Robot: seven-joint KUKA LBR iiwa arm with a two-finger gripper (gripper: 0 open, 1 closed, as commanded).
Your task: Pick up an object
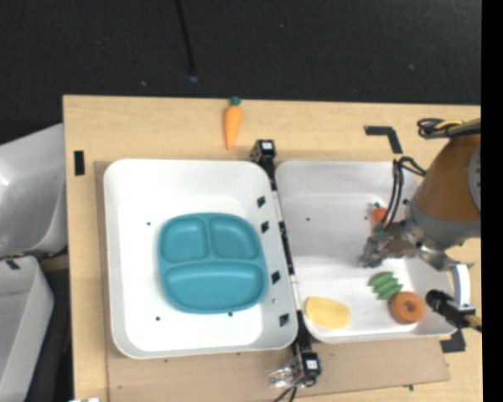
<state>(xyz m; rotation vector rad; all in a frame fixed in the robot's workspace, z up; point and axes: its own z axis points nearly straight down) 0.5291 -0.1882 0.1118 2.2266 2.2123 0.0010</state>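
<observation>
Currently, step: approach, by my reading; the arm (448, 195) reaches in from the right and nothing is lifted yet
Pincer: the pincer (375, 254) hangs low over the middle of the right bin (331, 182); it is dark and small against the bin floor, so I cannot tell whether it is released or clenched, and I see nothing gripped in it
Nearest candidate: a green ridged toy vegetable (385, 286) lies just below the pincer, close beside it but apart
Other candidates: an orange ring-shaped toy (407, 307) sits near the bin's lower right corner, just beside the green piece; a pale yellow toy (327, 312) rests at the lower left corner; a small orange-red piece (377, 215) lies above the pincer, partly hidden by cables
Left bin: the left bin (126, 224) carries a teal divided plate (211, 262)
Desk: a toy carrot (232, 123) lies on the desk (151, 124) beyond the bins, well apart from the arm
Next move: probably a short shift toward the green piece, then a descent with the tips straddling it before closing
</observation>
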